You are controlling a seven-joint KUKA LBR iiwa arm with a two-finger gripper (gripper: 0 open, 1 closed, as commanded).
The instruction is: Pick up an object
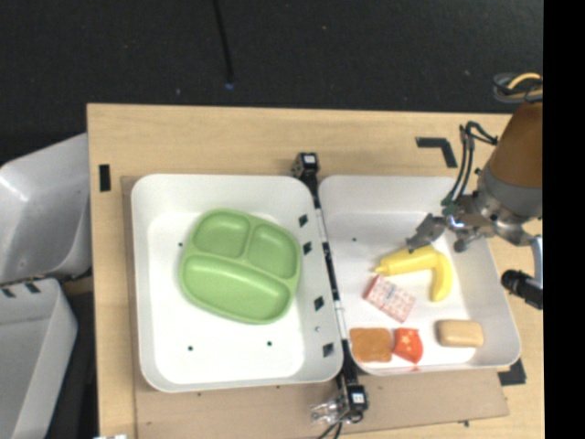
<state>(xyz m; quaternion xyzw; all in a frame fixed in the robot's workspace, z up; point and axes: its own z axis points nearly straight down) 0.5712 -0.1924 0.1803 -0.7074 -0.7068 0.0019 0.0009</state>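
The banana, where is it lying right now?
The banana lies in the right bin, near its middle, just above the pink packet and close below the gripper.

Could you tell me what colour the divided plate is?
Light green plate, in the camera view.

Desk [228, 140]: pale wood-look, matt. Bins [146, 245]: smooth white plastic, slight sheen. Divided plate [239, 266]: green plastic, satin. Banana [422, 265]: glossy yellow plastic. End effector [445, 232]: dull grey metal.
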